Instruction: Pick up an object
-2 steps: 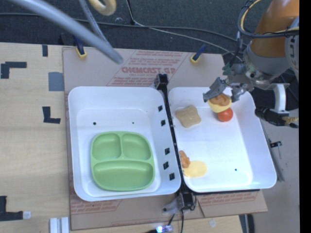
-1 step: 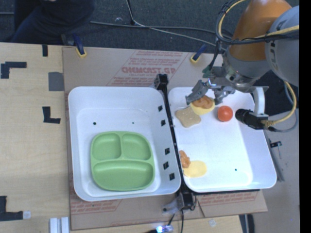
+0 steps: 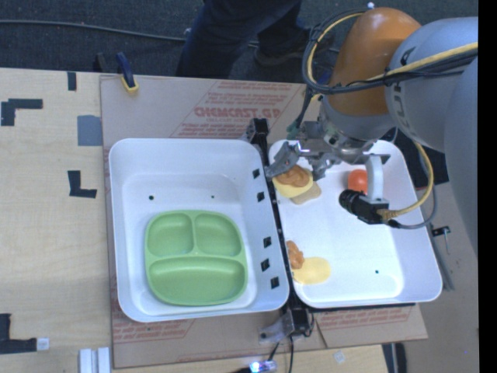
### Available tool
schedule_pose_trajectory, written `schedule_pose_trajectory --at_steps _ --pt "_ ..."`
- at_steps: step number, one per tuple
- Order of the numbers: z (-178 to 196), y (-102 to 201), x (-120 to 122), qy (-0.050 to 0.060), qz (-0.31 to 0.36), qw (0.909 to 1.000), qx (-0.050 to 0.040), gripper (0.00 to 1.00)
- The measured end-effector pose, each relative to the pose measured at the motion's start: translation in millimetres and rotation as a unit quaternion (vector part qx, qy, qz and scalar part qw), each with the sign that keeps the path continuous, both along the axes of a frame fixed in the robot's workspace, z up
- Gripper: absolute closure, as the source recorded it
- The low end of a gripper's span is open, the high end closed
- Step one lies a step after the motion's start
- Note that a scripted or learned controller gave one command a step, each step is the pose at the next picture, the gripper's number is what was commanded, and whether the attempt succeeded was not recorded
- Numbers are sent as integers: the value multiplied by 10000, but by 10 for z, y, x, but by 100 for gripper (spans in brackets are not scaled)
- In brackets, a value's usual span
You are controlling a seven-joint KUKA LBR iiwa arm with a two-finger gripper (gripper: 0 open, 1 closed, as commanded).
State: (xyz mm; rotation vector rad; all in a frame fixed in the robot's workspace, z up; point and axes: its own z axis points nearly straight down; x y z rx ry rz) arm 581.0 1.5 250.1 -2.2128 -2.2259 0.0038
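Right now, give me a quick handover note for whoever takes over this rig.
Gripper: low over the right bin, at its upper left corner, right above a tan food piece; no grasp can be confirmed.
Right bin also holds a small orange-red item near the arm and a yellow and orange piece at the lower left.
Left bin holds a green divided tray.
Done: arm is at a target.
Left: secure an object and lift it.
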Motion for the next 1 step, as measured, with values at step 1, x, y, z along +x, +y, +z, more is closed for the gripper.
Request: schedule_pose_trajectory --at_steps 1 --pt "-89 600 -190 -5 3 10000 0 100"
